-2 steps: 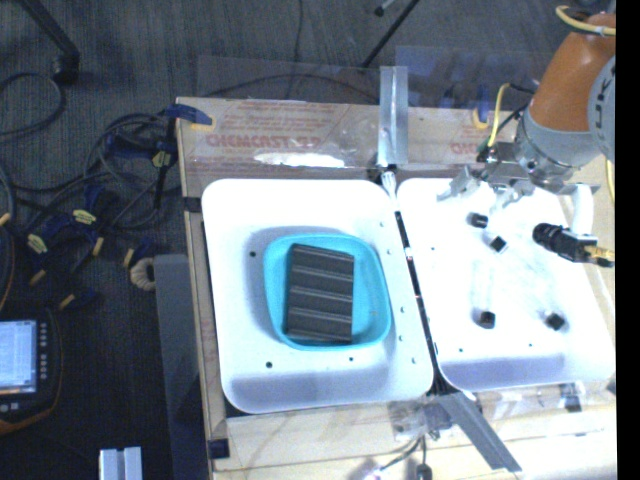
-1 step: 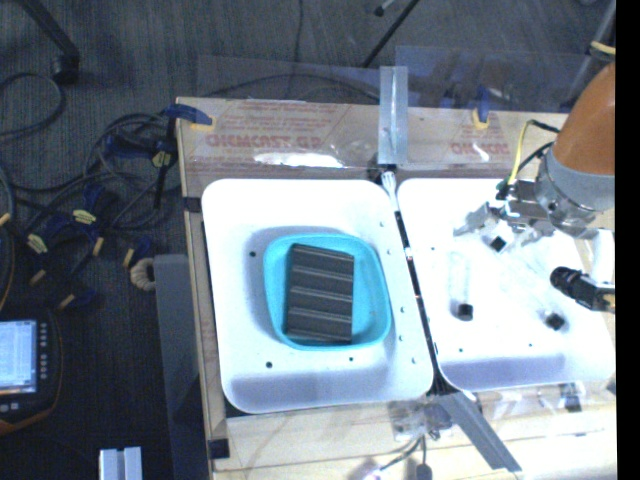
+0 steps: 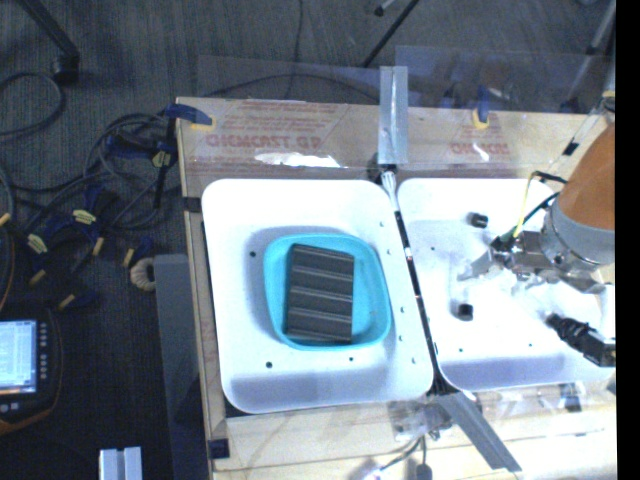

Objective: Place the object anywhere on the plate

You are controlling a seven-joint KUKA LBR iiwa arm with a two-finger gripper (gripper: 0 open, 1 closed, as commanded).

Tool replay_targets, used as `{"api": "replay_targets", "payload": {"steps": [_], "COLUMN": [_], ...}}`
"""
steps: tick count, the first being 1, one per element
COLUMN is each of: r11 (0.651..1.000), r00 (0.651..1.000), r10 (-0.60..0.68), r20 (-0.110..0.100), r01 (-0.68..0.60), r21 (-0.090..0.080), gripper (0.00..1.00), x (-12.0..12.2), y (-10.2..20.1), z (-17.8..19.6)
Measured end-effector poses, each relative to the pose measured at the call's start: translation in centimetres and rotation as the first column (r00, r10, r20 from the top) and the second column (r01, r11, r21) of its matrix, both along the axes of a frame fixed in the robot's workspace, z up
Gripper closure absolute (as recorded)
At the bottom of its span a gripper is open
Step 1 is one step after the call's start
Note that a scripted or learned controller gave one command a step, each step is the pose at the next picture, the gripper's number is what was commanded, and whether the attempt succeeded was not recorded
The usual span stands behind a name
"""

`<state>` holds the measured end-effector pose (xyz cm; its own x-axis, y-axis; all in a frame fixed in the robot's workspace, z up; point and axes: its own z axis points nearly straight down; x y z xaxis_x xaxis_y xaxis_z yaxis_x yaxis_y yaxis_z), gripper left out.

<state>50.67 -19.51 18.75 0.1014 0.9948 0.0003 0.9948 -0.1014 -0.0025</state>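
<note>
A dark grey ridged block [image 3: 320, 292], rectangular with four raised ribs running across it, lies flat in the middle of a light blue plate [image 3: 375, 313]. The plate is rounded-square with a raised rim and sits centred in the left white bin [image 3: 230, 268].

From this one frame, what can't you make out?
- Gripper: fingers blurred, open or shut unclear, camera view.
- Arm: cut off by the right edge.
- Dark ridged object: covers the middle of the blue plate.
- Small black bits in right bin: too small to identify.
</note>
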Motion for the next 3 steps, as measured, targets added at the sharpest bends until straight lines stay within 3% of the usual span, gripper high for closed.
{"api": "replay_targets", "payload": {"steps": [1,2,3], "r11": [0.999,0.998,0.999], "r00": [0.999,0.998,0.999], "r10": [-0.033,0.070,0.049], "r20": [0.000,0.004,0.000], "r01": [0.033,-0.070,-0.049], "r21": [0.000,-0.003,-0.001], "gripper": [0.00,0.00,0.00], "x": [-2.2,3.5,-1.5], "y": [-2.2,-0.8,-1.8], "z": [-4.9,12.9,4.6]}}
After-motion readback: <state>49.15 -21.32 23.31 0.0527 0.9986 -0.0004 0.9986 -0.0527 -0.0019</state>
